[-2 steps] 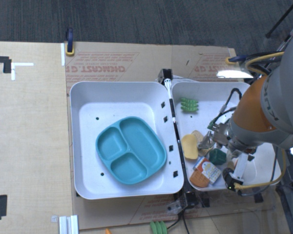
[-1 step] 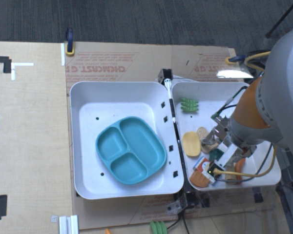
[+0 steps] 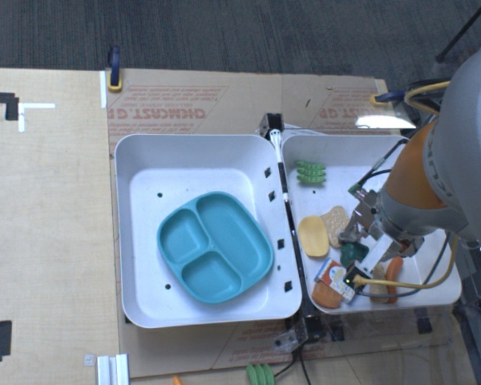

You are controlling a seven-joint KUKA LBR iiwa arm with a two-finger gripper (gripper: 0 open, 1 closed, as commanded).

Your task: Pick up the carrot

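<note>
The arm's gripper (image 3: 359, 259) hangs low over the front part of the right bin (image 3: 337, 147), in the thick of a small crowd of toy foods. Whether the claw is spread or pressed together cannot be told: the wrist and cabling cover it from above.

The carrot (image 3: 390, 277) appears to be the orange-red piece lying near the bin's front wall, just right of the gripper and partly under the arm; its full length is hidden, so this identification is a judgement.

The main risk is a wrong or mixed grab. A small packet with a red-and-white label (image 3: 334, 278) and a brown rounded piece (image 3: 326, 297) sit just left of the carrot, and a dark green item (image 3: 353, 253) lies right under the wrist. Closing here could catch one of those instead, or nudge the carrot against the front wall so it slips away. A yellow cable (image 3: 401, 283) looping past the carrot could also snag.

Further back lie a yellow slice (image 3: 313, 236), a tan speckled piece (image 3: 336, 220) and a green ridged vegetable (image 3: 310, 172), all well clear. The left bin (image 3: 136, 239) holds a teal divided plate (image 3: 215, 246).
</note>
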